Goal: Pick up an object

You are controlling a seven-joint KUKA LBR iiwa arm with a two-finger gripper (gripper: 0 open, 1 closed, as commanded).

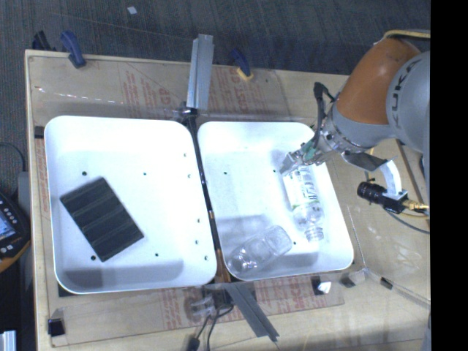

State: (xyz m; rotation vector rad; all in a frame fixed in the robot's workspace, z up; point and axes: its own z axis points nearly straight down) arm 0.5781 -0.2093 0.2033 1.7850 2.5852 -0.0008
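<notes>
Where the bench [380,269] comes nearest the camera, a grey metal bar [252,319] lies at a slant just in front of the seam between the two white bins. Behind it, in the near part of the right bin [234,167], a clear crumpled cup [257,248] lies on its side, close to the front wall. Level with it across the seam, the left bin [117,148] holds a black ribbed pad [101,218], flat on the floor and turned at an angle to the walls. It sits in the near left part of that bin, apart from every wall. At the view's left edge, off the bench, is a dark handheld device [9,229] with a lit screen.

Farther back in the right bin, a clear bottle [306,202] lies on its side along the right wall. Its narrow capped end points toward the camera and stops near the cup without touching it. A pale label wraps its middle.

The gripper [298,159] hangs over the bottle's far end, low in the bin. Whether it touches the bottle, and whether it stands wide or narrow, cannot be told from this angle. Nothing is seen lifted. The arm [373,93], grey with its orange band, reaches in from the right over the bin's far right corner.

Along the far edge of the bench, a grey post [199,68] rises at the seam between the bins, with a blue clamp [73,50] to its left and another blue clamp [241,63] just to its right. Dark carpet [256,13] lies beyond.
</notes>
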